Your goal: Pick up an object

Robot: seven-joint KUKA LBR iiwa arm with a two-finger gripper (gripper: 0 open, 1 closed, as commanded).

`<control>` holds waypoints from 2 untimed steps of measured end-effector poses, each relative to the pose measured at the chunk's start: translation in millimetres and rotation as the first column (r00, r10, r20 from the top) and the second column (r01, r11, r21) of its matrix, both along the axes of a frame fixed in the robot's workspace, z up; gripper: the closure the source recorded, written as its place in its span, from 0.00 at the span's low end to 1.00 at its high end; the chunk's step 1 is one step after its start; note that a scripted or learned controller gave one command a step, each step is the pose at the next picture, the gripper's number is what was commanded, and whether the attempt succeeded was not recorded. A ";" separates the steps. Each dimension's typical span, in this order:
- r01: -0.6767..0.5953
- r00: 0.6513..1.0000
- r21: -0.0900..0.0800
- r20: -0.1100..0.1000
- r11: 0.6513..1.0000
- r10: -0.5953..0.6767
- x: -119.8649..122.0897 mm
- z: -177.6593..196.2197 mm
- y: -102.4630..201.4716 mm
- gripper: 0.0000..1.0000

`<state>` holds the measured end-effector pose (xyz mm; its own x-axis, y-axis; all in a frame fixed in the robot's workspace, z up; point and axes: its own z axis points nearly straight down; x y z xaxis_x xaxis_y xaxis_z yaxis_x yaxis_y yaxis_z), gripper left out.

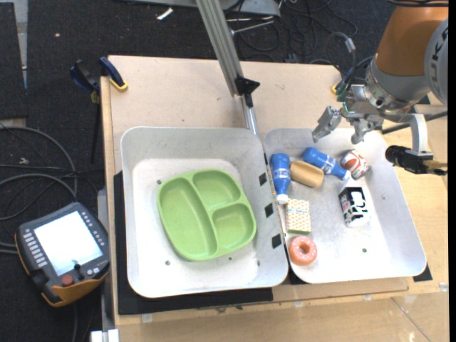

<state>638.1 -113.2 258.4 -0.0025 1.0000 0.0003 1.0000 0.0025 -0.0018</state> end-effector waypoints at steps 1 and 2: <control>0.000 1.000 0.000 0.000 1.000 0.000 0.0 0.0 0.0 0.00; 0.003 1.000 0.000 -0.004 1.000 -0.003 3.1 -45.4 -4.5 0.00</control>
